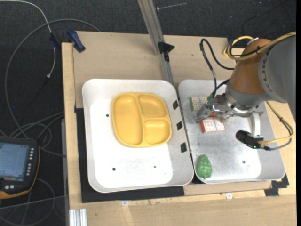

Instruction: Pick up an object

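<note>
1. The red-and-white box (212, 125), the object nearest the arm's working end, is lying flat in the middle of the right bin (263, 168), just below the gripper (210, 111).
2. Nearer to me, a green bumpy object (204, 166) is sitting at the right bin's front left corner, close to the rim.
3. In the left bin (94, 140), a yellow divided tray (141, 118) is resting flat, with three compartments facing up.
4. The gripper is hanging over the right bin's upper left part, right above the box; I cannot tell how far apart the fingers are standing or whether they have hold of anything.
5. A small green-and-white packet (198, 101) is lying just beyond the gripper, toward the back of the right bin.
6. Farther back, the wooden surface (117, 55) is carrying a blue clamp (75, 40) at its far left corner.
</note>
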`<state>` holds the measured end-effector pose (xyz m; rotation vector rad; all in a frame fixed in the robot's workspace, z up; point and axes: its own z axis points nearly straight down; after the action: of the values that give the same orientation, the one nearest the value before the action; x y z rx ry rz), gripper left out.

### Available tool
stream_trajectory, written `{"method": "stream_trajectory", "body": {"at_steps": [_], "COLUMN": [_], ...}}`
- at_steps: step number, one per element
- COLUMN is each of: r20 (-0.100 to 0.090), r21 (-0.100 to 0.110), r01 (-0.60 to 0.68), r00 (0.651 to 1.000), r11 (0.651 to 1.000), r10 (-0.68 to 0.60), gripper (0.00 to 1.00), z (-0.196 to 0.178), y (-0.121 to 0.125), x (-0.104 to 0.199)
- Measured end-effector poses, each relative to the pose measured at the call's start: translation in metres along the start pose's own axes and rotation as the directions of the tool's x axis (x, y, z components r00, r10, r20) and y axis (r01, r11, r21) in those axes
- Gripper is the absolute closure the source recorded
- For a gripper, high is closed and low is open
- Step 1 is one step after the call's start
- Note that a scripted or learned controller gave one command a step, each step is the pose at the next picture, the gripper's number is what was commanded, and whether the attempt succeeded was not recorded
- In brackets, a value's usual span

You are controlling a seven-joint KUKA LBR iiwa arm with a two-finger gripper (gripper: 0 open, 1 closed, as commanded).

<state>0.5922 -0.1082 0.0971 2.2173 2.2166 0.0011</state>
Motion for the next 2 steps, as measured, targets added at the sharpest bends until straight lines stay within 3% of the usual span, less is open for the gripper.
{"method": "stream_trajectory", "body": {"at_steps": [1, 2], "r20": [-0.001, -0.002], "r21": [-0.007, -0.002], "r01": [0.0, 0.001], "r00": [1.0, 1.0], "r11": [1.0, 1.0], "r10": [0.0, -0.001], "gripper": [1.0, 1.0], "z": [-0.013, -0.067], "y": [0.002, 0.011], "x": [0.001, -0.007]}}
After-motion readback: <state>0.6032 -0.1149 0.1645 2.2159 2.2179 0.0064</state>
